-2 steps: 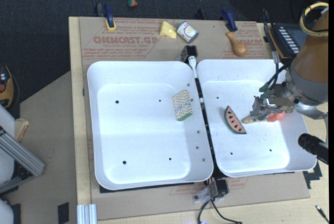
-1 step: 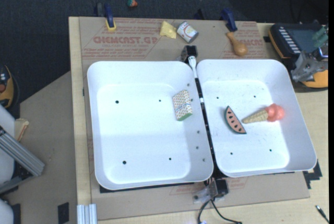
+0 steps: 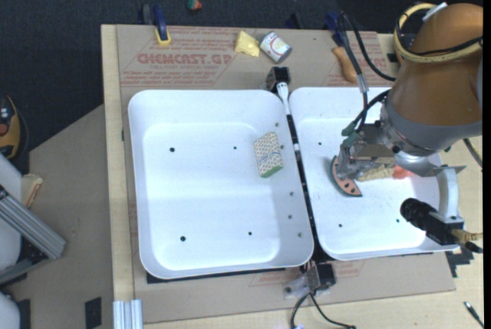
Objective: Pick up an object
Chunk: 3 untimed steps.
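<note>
From my seat the gripper (image 3: 360, 160) is down inside the right bin (image 3: 337, 231), right over a dark reddish flat object (image 3: 347, 178) on the bin floor; I honestly can't tell what the tool's state is. A patterned block (image 3: 268, 154) lies in the left bin (image 3: 184, 212), close to the right bin's side.

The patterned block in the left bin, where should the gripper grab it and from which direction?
Probably from straight above, closing across the two long sides of the patterned block. It lies flat on the left bin floor, slightly tilted, apart from the wall nearest it, so its narrow width looks easiest to span.
</note>
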Each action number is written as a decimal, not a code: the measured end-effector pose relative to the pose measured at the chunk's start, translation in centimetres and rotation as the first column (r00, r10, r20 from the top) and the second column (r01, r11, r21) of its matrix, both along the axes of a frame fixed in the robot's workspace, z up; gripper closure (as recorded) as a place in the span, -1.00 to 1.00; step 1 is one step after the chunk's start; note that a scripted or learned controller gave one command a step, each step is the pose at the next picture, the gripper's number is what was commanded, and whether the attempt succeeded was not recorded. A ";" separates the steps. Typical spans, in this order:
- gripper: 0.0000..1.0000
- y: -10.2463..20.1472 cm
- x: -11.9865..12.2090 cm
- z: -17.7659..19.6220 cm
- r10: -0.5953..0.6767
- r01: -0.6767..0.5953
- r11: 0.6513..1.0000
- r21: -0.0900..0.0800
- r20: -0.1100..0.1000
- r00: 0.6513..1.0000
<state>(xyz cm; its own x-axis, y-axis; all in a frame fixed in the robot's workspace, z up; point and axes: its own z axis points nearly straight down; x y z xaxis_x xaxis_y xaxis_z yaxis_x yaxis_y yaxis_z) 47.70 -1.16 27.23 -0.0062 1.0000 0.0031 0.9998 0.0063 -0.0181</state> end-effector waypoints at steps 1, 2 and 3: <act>1.00 -0.5 0.3 19.7 -0.004 0.004 1.000 -0.002 0.040 0.999; 1.00 7.1 1.7 9.9 0.002 -0.002 1.000 -0.002 0.008 1.000; 1.00 15.0 0.0 1.0 0.002 -0.002 1.000 -0.003 0.006 1.000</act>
<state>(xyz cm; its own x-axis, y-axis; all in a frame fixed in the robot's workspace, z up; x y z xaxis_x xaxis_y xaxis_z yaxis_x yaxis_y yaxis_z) 47.68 13.85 28.24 -0.0084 1.0000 0.0000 0.9999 0.0084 -0.0118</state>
